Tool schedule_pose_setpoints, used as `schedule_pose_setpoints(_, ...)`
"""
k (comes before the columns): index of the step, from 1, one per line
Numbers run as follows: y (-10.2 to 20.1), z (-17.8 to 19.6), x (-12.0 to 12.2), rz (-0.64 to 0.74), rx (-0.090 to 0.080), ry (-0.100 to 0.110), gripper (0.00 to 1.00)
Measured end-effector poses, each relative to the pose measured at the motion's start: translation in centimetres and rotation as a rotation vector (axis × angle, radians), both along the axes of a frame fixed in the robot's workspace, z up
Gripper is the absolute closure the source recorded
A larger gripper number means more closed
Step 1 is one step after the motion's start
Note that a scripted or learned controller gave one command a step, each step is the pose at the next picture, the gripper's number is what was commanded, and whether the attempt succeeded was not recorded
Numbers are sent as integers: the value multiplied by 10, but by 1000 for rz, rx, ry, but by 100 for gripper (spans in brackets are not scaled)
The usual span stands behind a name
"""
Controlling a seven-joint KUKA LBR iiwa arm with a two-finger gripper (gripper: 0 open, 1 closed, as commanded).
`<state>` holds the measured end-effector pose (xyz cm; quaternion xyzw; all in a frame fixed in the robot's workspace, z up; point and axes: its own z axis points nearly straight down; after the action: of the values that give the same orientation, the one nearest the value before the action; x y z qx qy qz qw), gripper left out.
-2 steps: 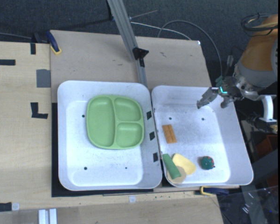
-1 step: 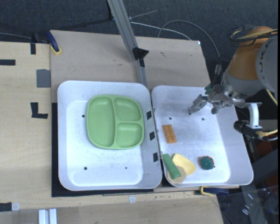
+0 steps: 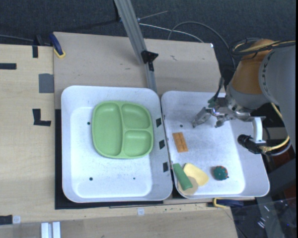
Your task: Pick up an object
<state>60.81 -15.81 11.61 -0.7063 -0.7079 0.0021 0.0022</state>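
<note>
I'm hovering the arm (image 3: 268, 78) over the right bin (image 3: 248, 182), jaws (image 3: 212, 118) apart and gripping nothing. I'm judging this the approach: next I'm dropping onto the orange block (image 3: 180, 142), lying just below-left.

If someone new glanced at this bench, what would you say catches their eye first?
Most likely the pale green divided plastic plate, lying flat in the left white bin. Next, the grey arm with its orange band, reaching in from the right, its hand over the upper part of the right white bin. Near that bin's front edge lie a green stick touching a yellow piece, and a small teal ball.
</note>
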Motion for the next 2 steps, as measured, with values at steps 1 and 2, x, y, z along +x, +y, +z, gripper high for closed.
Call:
schedule_pose_setpoints(1, 1, -29, 0, 0, -2, -4, 0)
schedule_pose_setpoints(2, 2, -18, 0, 2, 0, -3, 100)
